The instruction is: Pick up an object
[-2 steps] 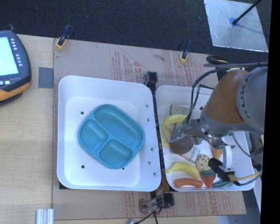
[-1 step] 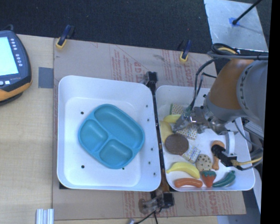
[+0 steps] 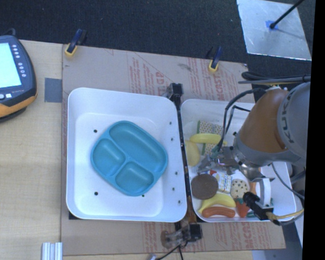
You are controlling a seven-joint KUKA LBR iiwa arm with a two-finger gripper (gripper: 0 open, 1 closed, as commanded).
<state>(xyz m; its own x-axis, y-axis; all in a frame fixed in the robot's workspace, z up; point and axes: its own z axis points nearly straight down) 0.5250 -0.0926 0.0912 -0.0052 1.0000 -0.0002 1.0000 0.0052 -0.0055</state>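
Hovering low right over cluttered toys, gripper (image 3: 224, 161) with finger state impossible to tell; banana (image 3: 206, 138) likely light, stiff, best pinched mid-body.

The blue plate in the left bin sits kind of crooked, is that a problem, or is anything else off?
The blue three-compartment plastic plate lies flat but turned at an angle to the left white bin's walls; nothing is spilled or broken. In the right white bin, toy foods such as a yellow banana lie jumbled together, which looks ordinary.
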